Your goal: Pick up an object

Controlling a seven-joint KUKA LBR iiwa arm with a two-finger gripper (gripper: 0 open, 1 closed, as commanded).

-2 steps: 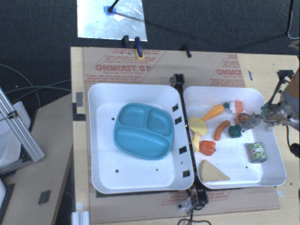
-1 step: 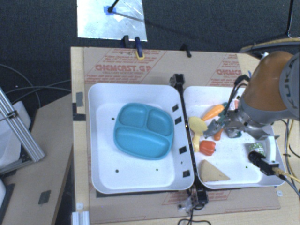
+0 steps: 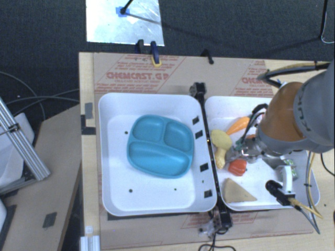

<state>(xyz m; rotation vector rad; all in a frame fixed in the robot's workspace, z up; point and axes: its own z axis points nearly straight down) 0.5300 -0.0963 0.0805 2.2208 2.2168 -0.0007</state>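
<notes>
In the right bin (image 3: 226,109), my gripper (image 3: 242,151) is low over the middle, just above a small red vegetable (image 3: 237,167). A yellow pear-like piece (image 3: 221,140) lies to its left against the bin's wall. An orange carrot (image 3: 238,124) sits just behind the gripper. A tan wedge (image 3: 238,191) rests near the front edge. The arm covers the right side of this bin. Nothing is visibly held in the gripper.
The left bin (image 3: 112,192) holds a blue divided plate (image 3: 159,145) in its middle. A black divider with clips (image 3: 205,140) runs between the two bins. A shiny sheet (image 3: 125,14) lies on the floor beyond the bench.
</notes>
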